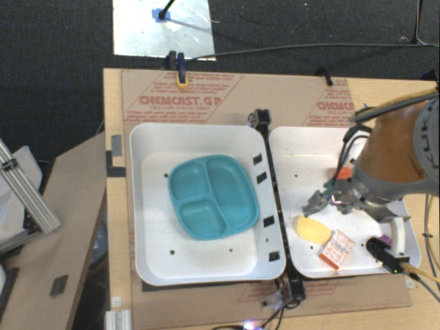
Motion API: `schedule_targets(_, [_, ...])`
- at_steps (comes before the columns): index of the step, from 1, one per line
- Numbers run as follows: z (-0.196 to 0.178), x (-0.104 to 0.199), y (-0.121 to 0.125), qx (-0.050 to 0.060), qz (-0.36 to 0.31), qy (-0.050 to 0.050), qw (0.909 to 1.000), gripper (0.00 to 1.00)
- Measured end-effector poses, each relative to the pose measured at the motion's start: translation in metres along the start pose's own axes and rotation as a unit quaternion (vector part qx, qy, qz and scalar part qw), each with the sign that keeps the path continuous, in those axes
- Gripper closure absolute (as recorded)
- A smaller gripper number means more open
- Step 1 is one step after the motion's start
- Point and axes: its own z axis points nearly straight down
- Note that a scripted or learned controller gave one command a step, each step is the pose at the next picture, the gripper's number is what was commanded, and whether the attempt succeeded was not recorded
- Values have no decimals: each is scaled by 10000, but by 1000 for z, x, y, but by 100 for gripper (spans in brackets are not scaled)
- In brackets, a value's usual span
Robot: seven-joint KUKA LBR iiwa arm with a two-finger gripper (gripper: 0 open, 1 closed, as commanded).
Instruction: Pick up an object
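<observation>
Brown protective sheeting printed CHEMCAST covers the bench point(227, 96), which carries two shallow white bins side by side at the centre of the frame. Left bin point(148, 135) holds a teal divided plate point(213, 196) lying flat. Right bin point(302, 136) holds two candidate objects in its lower part: a yellow rounded object point(313, 229) and, just to its lower right, a small red-and-white packet point(337, 248); the two lie close together, and contact cannot be confirmed.

Gripper point(317, 202) sits low in the right bin, just above the yellow rounded object in the frame. Jaw state cannot be determined from this angle, spread or pressed together.

Task status, as a judgement: approach is made, no object is seen lifted or gripped. Remaining steps: close on one object, most likely the yellow one, and raise it clear of the bin floor
</observation>
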Motion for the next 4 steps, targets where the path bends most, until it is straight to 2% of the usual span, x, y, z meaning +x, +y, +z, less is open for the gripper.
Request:
schedule_targets(1, [62, 3, -5, 5, 3, 2, 10000, 0])
schedule_targets(2, [62, 3, -5, -15, 7, 0, 10000, 0])
schedule_targets(3, [51, 3, -4, -29, 1, -1, 10000, 100])
schedule_targets(4, [7, -1, 0, -43, -8, -10, 10000, 100])
